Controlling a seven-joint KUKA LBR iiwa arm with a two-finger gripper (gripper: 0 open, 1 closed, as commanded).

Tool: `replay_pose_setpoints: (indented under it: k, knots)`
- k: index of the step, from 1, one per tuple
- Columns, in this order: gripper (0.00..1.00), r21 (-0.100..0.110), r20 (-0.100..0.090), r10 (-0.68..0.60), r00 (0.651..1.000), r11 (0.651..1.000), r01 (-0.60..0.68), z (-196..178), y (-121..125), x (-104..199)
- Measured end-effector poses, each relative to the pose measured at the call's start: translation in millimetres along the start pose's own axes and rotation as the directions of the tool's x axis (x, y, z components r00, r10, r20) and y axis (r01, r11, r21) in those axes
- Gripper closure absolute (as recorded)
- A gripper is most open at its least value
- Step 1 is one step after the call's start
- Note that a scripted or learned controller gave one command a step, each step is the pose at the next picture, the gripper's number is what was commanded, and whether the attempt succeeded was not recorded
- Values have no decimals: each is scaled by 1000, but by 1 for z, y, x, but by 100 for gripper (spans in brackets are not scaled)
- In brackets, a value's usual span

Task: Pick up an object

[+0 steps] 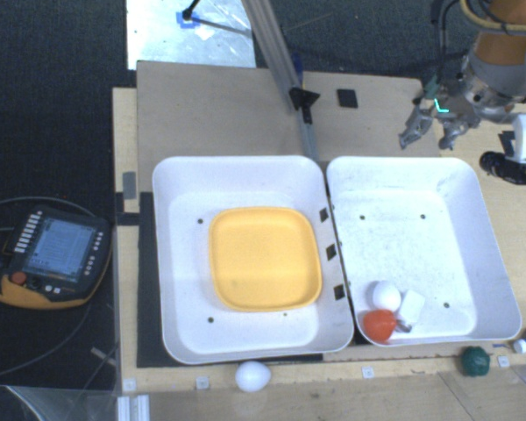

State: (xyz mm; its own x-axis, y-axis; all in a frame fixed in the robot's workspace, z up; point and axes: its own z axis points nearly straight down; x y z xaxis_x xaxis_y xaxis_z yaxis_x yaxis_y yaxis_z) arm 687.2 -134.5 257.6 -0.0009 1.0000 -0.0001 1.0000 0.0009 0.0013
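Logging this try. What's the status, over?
Hand open, empty, above right bin's far rim. Red ball, white ball in near corner. Path clear.

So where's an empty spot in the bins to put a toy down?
Most of the right bin floor is bare, from its far wall down to the middle. Its near left corner is crowded: a white ball, a red ball and a white block. In the left bin, the yellow plate leaves only narrow strips around it.
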Motion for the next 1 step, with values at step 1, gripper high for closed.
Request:
replay_pose_setpoints:
  k: [1]
  knots:
    - [0, 0, 0, 0, 1000, 1000, 0, 0, 0, 0]
